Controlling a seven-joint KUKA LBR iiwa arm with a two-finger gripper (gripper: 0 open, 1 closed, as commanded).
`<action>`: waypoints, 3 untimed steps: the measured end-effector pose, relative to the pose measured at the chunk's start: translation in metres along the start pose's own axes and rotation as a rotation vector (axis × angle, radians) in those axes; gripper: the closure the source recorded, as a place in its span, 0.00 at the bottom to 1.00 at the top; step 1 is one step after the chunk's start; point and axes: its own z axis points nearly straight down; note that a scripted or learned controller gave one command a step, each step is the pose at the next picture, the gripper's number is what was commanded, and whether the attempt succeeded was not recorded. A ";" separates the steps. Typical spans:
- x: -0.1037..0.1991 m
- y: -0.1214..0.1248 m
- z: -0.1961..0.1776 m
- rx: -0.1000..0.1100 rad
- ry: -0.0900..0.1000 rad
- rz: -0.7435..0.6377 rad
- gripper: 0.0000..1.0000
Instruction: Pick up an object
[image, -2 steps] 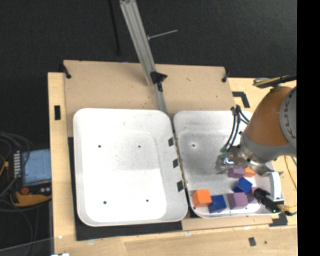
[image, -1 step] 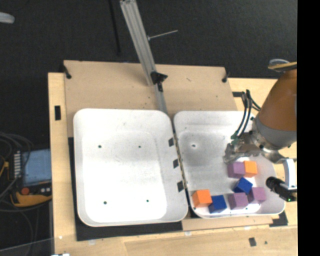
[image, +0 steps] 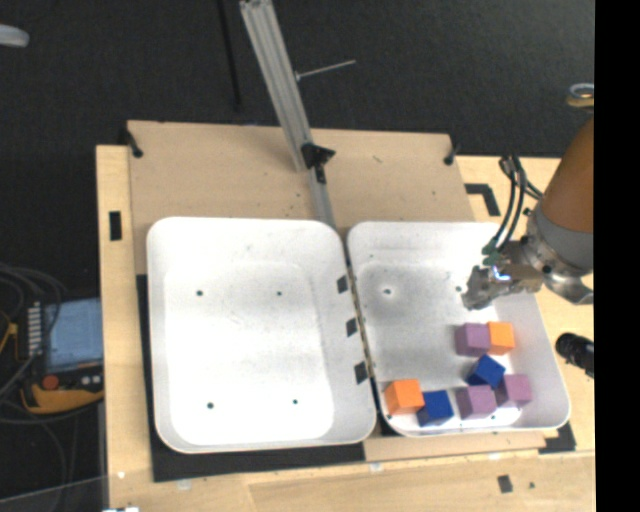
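Observation:
My gripper (image: 478, 292) hangs over the right bin (image: 420, 255), near its right side, above and slightly left of a cluster of blocks. Just below it lie a purple block (image: 471, 338) and a small orange block (image: 501, 336) side by side. Further down sit a blue block (image: 488, 371), a purple block (image: 518, 388), another purple block (image: 476, 402), a blue block (image: 435, 408) and an orange block (image: 404, 395) near the bin's front edge. I see nothing between the fingers.
The left bin (image: 250, 330) stands beside the right one, split from it by a thin divider (image: 355, 310). A slanted metal pole (image: 285, 95) rises behind the bins. Cables and a blue box (image: 75, 335) lie off the bench at left.

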 end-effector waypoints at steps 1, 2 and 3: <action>0.052 -0.001 -0.006 0.005 0.003 -0.004 1.00; 0.096 0.003 0.002 0.008 0.002 -0.002 1.00; 0.146 -0.006 -0.001 0.010 0.004 -0.003 1.00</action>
